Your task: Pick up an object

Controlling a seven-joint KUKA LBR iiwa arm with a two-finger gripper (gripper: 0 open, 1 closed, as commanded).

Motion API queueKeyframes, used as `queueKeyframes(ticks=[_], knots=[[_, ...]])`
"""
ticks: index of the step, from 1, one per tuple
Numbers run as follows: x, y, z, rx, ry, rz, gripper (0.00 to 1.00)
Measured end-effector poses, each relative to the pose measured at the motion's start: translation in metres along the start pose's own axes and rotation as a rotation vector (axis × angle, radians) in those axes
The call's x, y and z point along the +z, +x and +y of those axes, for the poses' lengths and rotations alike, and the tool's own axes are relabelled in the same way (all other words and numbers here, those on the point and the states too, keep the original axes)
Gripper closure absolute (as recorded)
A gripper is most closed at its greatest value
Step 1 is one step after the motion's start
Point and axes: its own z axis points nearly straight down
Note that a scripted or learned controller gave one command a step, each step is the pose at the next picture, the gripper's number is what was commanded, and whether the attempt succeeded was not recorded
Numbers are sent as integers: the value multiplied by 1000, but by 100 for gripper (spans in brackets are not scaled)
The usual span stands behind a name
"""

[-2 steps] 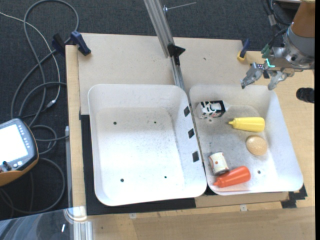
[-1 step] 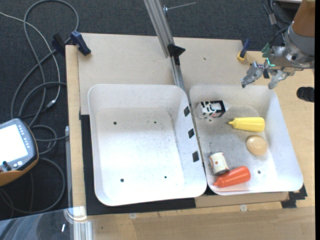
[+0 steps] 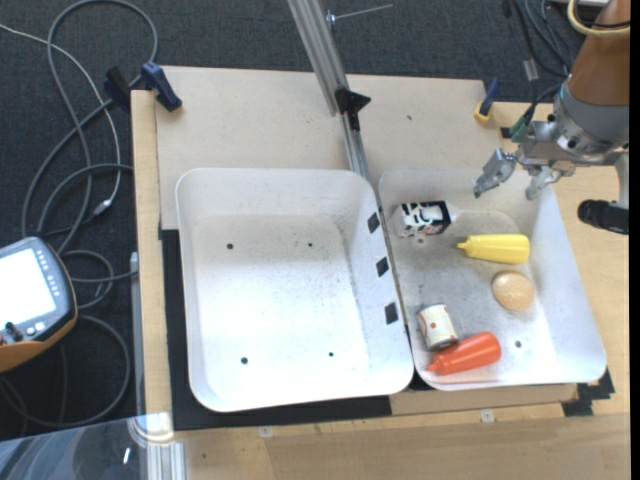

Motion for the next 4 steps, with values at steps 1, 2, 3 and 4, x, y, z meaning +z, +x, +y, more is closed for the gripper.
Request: queueKeyframes(ticks=[1,2,3,4], knots=[[64,-1,0,0,2,1,0],[105,-1,5,-1,-18,-5,0],[95,0,6,-1,-20,-3,100],[30,-4,6,-2,-16,-4,100]])
